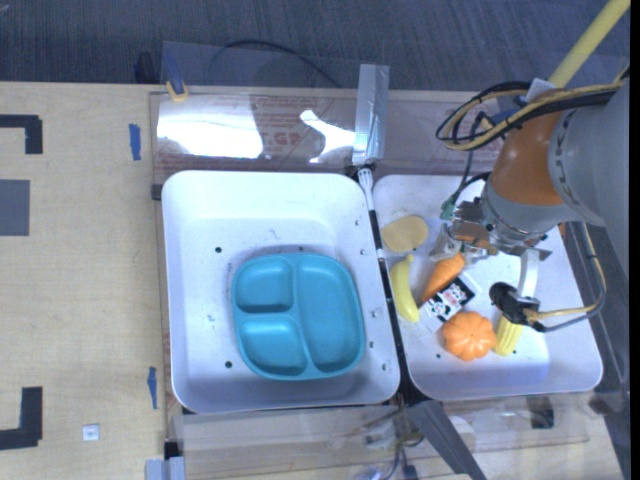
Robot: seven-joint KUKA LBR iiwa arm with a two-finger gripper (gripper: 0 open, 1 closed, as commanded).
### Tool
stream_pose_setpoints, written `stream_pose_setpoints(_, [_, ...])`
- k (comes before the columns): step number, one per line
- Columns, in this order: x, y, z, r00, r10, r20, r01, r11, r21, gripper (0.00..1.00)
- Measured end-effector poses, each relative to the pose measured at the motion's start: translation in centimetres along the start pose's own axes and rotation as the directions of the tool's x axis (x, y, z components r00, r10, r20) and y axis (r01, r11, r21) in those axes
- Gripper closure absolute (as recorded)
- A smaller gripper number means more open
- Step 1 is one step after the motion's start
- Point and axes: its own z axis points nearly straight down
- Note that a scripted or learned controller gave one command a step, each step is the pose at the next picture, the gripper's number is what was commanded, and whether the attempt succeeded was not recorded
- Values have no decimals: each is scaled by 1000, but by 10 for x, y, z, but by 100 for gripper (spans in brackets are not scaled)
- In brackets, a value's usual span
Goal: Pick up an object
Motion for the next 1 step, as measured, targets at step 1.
stream_pose_setpoints(1, [-13, 46, -112, 996, 85, 2, -85, 996, -1, 100])
